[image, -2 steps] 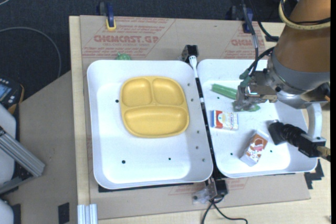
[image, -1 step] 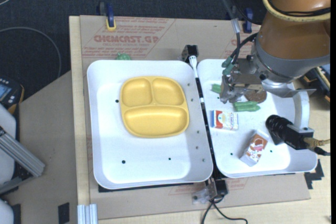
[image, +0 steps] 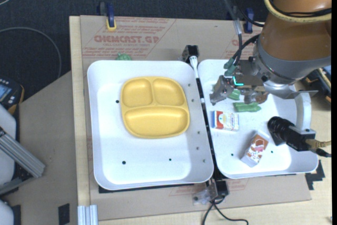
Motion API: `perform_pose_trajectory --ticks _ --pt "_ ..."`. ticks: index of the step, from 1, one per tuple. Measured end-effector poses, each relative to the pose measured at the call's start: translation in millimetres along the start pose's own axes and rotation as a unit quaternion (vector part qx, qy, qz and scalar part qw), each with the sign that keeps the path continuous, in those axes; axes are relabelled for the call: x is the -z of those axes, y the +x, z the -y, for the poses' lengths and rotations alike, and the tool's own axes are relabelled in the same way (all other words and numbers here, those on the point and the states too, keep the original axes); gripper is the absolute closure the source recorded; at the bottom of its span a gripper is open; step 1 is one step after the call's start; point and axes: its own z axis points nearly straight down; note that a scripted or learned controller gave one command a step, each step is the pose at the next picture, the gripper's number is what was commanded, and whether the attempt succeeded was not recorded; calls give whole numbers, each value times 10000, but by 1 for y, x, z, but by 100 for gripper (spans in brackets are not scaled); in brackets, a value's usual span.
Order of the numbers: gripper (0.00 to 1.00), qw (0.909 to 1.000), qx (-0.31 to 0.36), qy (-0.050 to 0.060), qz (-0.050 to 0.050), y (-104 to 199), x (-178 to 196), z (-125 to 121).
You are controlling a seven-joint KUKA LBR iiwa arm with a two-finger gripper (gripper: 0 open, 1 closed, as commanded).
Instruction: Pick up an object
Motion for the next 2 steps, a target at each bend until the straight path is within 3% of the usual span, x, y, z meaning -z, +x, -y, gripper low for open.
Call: perform_pose_trajectory --ticks 1,2 --pt "0 10000 42 -48 -20 86 75 -2" --pt "0 10000 31 -17 -13 152 81 0"
